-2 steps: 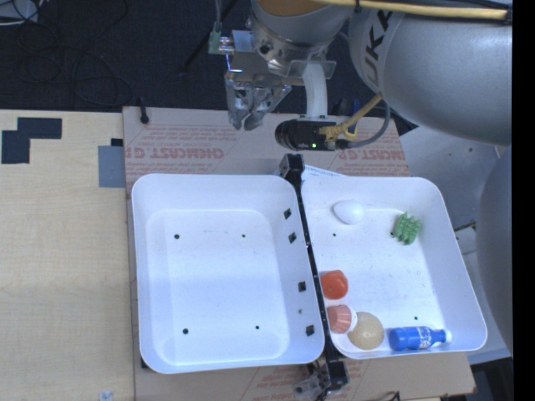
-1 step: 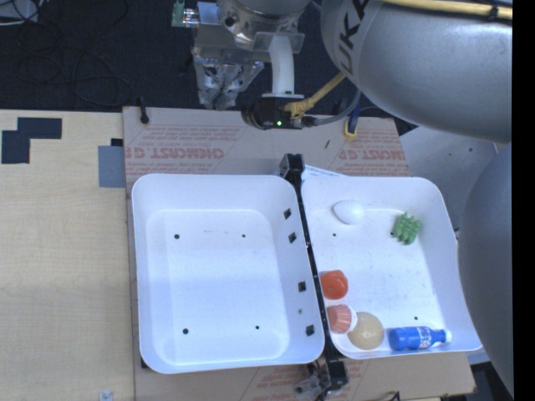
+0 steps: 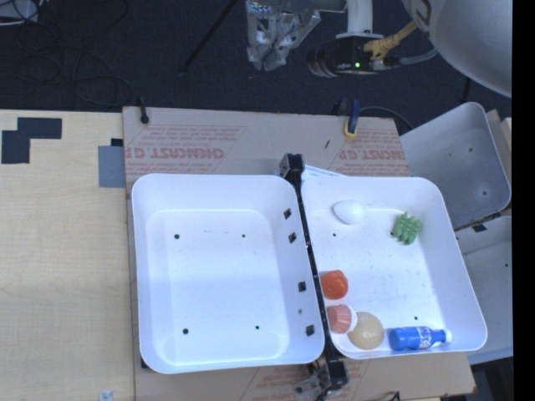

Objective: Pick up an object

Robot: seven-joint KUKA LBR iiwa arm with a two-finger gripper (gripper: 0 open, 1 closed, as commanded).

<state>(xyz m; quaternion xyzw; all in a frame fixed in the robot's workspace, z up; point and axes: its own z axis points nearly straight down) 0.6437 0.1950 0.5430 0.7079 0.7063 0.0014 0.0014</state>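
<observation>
The right bin (image 3: pixel 451 249) holds several small objects. A white egg-shaped piece (image 3: pixel 349 212) lies near its back left, and a green ridged piece (image 3: pixel 406 228) sits to the right of it. An orange cup-like object (image 3: pixel 334 285) rests against the left wall. In front of it are a pink round object (image 3: pixel 338 317) and a tan ball (image 3: pixel 366 331), which touch each other. A blue bottle (image 3: pixel 418 337) lies on its side at the front right. My gripper (image 3: pixel 269 50) hangs high beyond the back of the bench, far from all of these.
The left bin (image 3: pixel 142 224) stands beside the right one, with a black divider (image 3: pixel 303 249) between them. Both rest on a cardboard sheet (image 3: pixel 209 144). A grey metal plate (image 3: pixel 464 157) lies to the right of the bins.
</observation>
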